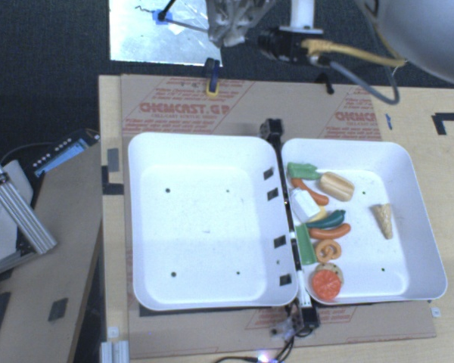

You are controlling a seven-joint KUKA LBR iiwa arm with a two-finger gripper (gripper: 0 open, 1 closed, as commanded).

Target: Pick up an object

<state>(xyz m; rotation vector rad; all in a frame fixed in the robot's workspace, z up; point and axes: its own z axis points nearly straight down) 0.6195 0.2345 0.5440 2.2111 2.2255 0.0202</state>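
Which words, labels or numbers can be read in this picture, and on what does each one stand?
"CHEMCAST GP", red, on the board behind the left bin.
The same red print at the board's right end is too blurred to read.
Large dark letters on the arm, cut off: unreadable.

One fixed camera — high above, slanting down on both bins (204, 146).

The arm enters from the upper right, its broad grey body filling that corner. The wrist sits along the top edge, with a white section and a yellow cable trailing to the right. The gripper (228, 32) hangs at the top centre, pointing down, raised high above the bench.
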